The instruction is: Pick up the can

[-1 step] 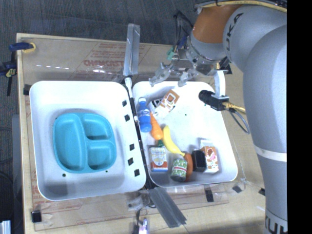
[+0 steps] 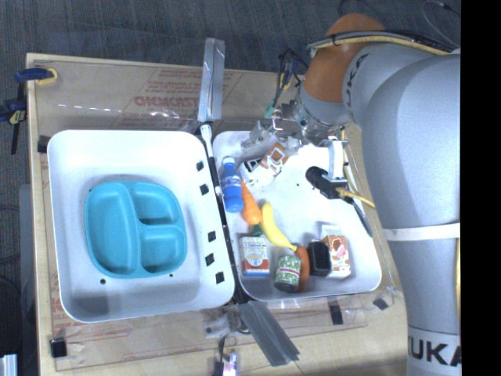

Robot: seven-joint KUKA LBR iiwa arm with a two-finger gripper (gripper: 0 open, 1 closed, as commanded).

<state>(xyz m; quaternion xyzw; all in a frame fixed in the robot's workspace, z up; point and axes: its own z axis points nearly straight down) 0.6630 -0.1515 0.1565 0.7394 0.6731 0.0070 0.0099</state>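
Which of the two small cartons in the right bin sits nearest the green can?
The orange-and-white carton, directly left of the green can; the strawberry-print carton stands farther right.

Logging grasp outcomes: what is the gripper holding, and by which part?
Cannot tell. The gripper sits at the right bin's far end; the can lies apart at the near end.

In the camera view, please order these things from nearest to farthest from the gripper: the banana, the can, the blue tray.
Measured from the gripper, at the far end of the right bin:
1. Banana, in the middle of the right bin.
2. Can, at the near edge of the right bin, beyond the banana.
3. Blue tray, alone in the left bin.
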